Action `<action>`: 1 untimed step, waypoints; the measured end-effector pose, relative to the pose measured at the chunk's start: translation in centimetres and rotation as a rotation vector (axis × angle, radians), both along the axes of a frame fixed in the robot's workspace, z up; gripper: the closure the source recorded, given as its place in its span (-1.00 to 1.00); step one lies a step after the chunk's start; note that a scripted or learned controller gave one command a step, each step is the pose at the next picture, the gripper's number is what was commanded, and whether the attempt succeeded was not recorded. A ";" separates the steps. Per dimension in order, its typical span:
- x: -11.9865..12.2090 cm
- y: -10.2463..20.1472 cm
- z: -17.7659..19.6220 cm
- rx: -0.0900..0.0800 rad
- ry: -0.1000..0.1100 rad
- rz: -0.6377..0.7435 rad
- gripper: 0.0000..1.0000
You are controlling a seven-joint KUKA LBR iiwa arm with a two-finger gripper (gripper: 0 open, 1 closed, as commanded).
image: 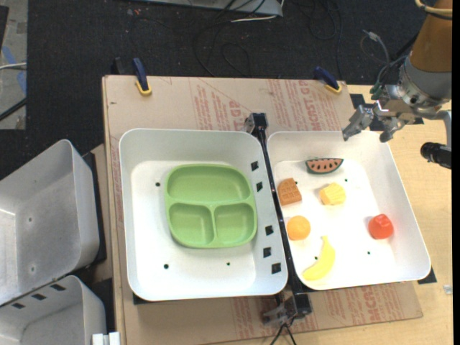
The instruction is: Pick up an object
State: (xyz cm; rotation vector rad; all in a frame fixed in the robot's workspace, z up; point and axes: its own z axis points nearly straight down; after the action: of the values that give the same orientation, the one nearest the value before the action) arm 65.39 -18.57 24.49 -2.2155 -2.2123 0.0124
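The right bin (402, 192) holds several toy foods: a watermelon slice (324, 165), a brown waffle (289, 192), a yellow cheese block (332, 193), an orange (298, 227), a banana (321, 259) and a red pepper (381, 226). My gripper (371, 129) hangs above the bin's far right corner, open, with nothing between its fingers. It is up and to the right of the watermelon slice, well apart from it.
The left bin (136, 214) carries a green three-compartment plate (210, 205). A black divider (267, 192) runs between the bins. Grey tubs (39, 221) stand off the bench at the left. Two clamps (141, 75) grip the board's far edge.
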 end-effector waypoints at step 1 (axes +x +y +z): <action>0.2 0.1 0.9 -0.003 -0.014 0.003 -1.00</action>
State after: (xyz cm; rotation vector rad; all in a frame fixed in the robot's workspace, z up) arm 65.64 -18.51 25.41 -2.2208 -2.2239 0.0003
